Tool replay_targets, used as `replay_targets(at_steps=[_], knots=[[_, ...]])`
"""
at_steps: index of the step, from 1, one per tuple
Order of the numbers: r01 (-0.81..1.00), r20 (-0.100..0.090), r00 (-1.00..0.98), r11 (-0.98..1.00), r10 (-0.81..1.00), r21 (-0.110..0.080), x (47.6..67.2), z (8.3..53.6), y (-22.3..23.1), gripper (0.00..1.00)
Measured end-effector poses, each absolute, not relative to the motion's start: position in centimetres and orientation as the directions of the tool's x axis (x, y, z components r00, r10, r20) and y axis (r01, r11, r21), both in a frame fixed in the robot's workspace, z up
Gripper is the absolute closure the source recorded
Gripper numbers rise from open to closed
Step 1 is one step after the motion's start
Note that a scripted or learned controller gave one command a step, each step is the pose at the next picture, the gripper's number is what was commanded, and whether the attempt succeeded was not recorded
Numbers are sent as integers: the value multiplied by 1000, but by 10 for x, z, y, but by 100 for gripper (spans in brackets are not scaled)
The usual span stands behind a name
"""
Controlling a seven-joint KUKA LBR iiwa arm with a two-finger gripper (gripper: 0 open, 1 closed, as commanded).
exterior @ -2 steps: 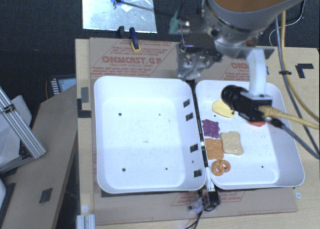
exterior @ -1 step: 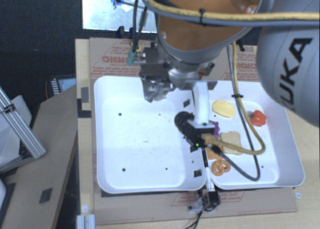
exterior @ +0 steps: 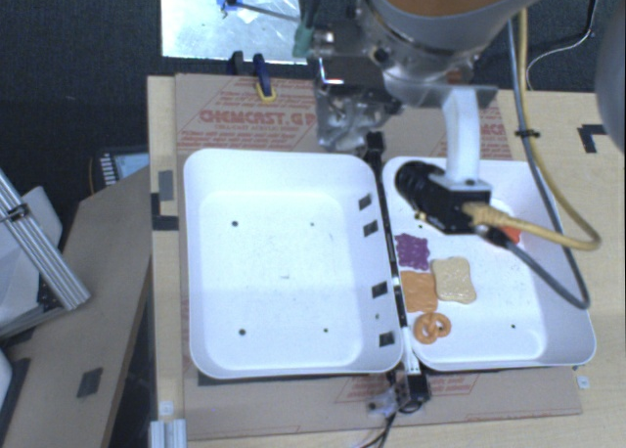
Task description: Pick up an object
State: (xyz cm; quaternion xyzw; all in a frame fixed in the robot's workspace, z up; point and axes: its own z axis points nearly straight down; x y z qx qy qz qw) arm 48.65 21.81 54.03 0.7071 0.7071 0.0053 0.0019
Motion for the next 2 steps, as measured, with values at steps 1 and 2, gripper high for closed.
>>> replay_targets(at_steps=[1, 2], knots=[[1000, 2, -5, 5, 1000, 2, 486, 535, 235, 100], [1000, 4, -6, 6, 1000, 4, 487, 547, 235, 100]])
